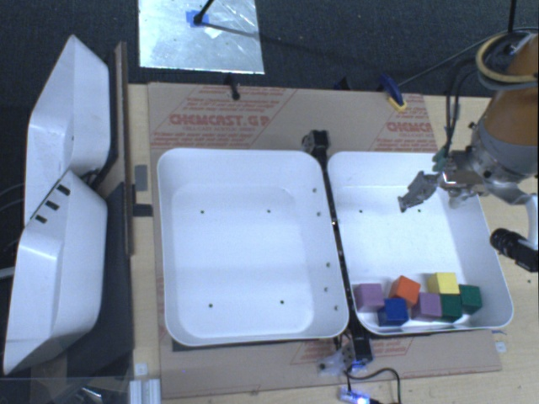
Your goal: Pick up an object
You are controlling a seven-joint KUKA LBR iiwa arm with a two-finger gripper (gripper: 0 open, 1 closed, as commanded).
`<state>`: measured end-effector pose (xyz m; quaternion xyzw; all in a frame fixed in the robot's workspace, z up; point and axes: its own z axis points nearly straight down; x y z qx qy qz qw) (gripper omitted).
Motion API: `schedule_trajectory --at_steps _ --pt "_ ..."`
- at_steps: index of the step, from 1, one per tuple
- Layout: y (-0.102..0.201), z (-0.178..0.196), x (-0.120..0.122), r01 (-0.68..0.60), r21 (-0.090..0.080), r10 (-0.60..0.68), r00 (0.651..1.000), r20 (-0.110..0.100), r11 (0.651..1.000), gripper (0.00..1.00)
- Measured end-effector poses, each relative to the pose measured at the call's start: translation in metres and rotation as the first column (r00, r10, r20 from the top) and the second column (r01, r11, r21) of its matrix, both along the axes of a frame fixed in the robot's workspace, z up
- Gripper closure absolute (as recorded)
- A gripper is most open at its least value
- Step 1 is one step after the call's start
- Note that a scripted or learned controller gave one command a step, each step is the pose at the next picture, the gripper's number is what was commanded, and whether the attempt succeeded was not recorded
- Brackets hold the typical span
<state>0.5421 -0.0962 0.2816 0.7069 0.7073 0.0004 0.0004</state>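
Tool (415,194) hangs over the right bin (484,225), far end; cannot tell its state. Blocks (418,297) cluster tight in the near corner, well apart from it. Best target: orange block (406,289), top exposed; descend straight, avoid bin wall. Worktop board (221,118) reads "CHEMCAST GP".

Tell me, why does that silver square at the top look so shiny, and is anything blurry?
In the camera view, the silver sheet bounces the lamp light, so it glares in pale patches. The blocks look soft-edged but their colours stay clear. The claw is a bit fuzzy and casts no strong shadow on the right bin.
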Motion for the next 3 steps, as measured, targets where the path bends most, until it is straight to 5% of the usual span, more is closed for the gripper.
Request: schedule_trajectory --at_steps 1,2,3 --pt "0.089 -0.051 -0.024 -0.006 0.002 0.006 1.0 -0.003 1.0 0.0" --pt "0.071 -0.097 -0.045 0.028 -0.001 -0.028 1.0 -0.004 1.0 0.0" --pt "0.15 -0.095 -0.049 -0.006 0.001 0.006 1.0 0.0 1.0 0.0"
